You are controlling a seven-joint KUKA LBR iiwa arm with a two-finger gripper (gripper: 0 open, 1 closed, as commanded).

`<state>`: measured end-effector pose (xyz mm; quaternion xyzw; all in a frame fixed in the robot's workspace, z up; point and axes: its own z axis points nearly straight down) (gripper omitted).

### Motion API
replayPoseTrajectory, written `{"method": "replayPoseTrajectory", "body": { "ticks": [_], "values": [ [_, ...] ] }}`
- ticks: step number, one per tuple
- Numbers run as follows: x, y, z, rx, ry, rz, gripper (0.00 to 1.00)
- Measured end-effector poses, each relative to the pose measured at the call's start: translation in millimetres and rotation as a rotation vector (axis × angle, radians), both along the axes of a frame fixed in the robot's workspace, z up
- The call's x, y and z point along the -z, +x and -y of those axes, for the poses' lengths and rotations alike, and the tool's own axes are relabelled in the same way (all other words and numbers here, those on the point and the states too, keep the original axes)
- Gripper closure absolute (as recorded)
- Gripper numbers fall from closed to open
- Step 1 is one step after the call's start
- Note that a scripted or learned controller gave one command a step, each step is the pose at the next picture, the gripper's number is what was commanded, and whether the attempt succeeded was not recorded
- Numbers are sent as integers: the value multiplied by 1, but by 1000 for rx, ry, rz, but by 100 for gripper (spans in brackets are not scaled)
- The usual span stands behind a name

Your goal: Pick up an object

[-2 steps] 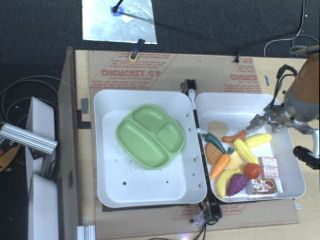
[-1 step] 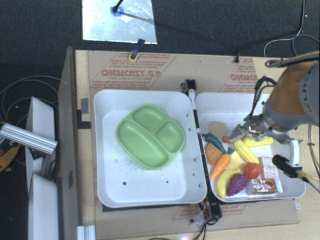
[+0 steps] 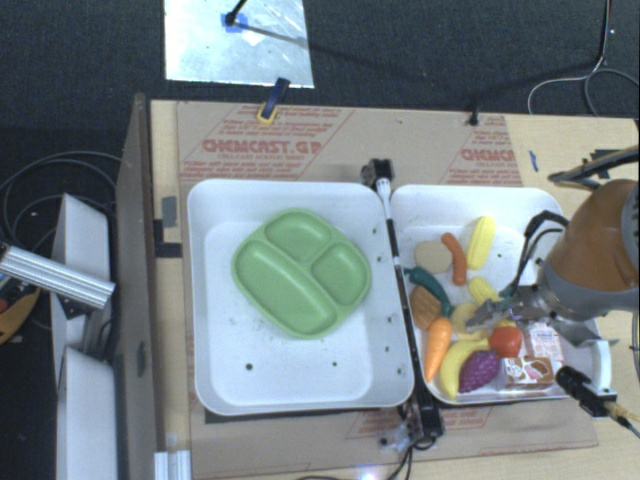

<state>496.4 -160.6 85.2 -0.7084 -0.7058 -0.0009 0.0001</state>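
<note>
The gripper (image 3: 497, 313) sits low in the right bin (image 3: 420, 208), its dark fingers reaching left over the pile of toy food — whether they are spread or pressed together cannot be told, and nothing shows between them. Just beside the tips lie a red tomato (image 3: 506, 340), a banana (image 3: 456, 360) and a purple bunch of grapes (image 3: 479, 370); a carrot (image 3: 437, 343) lies a little further left, a yellow corn cob (image 3: 481, 241) and a small sausage (image 3: 455, 256) toward the back. The left bin (image 3: 215, 268) holds a green divided plate (image 3: 302, 272). Judging by this, the pick is at the reach stage: the arm (image 3: 597, 258) is down among the objects, but grasp and lift are not yet done.
</note>
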Motion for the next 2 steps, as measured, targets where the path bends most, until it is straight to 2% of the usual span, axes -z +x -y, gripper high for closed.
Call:
{"method": "replayPoseTrajectory", "body": {
  "ticks": [1,2],
  "values": [
    [-13,5,-2,-6,0,7,100],
    [-12,4,-2,-6,0,6,0]
  ]
}}
